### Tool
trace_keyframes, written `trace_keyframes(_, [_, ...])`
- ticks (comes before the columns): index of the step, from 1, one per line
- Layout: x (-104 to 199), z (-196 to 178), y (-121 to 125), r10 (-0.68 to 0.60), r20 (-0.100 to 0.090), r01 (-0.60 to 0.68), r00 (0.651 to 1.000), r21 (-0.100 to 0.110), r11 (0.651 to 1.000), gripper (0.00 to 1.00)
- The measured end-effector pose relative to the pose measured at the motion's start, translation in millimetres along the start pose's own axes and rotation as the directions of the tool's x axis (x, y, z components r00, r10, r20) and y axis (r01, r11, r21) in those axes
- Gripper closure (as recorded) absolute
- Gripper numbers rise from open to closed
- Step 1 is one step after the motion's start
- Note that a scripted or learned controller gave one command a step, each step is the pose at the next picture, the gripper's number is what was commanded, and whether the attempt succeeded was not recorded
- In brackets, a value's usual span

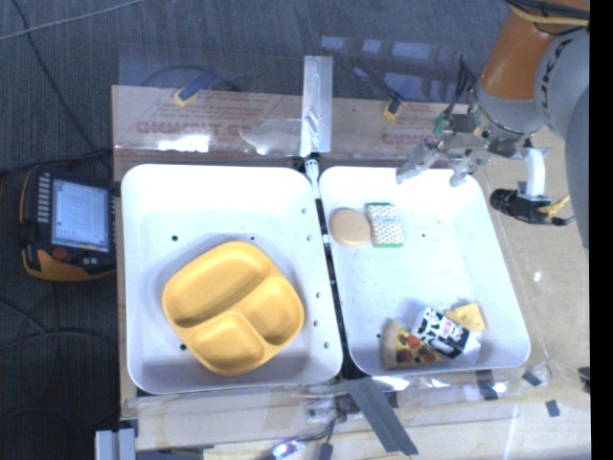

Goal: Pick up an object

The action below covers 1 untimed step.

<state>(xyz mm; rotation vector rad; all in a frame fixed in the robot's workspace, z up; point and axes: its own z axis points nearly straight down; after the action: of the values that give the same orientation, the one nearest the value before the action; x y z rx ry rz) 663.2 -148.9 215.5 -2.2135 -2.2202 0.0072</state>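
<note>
The yellow tray (pixel 233 306) fills the left bin (pixel 144 257), too broad to pinch. In the right bin (pixel 503 286), a cookie (pixel 350 226) touches a sponge (pixel 385 224) near the far edge, inviting a double grab. The gripper (pixel 439 164) hangs open and empty over that bin's far edge, risking the rim.

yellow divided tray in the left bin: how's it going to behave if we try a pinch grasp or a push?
The yellow tray looks like stiff moulded plastic, so it probably won't flop. It is wide next to the end effector, so only a rim or divider pinch seems feasible. It looks glossy and lies flat on the smooth left bin, so a push would likely slide it, not tip it.
</note>
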Motion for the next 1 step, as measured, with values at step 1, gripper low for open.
trace_keyframes(1, [37.6, 112.3, 9.4, -0.116, 0.004, 0.116, 0.993, -0.014, 0.993, 0.0])
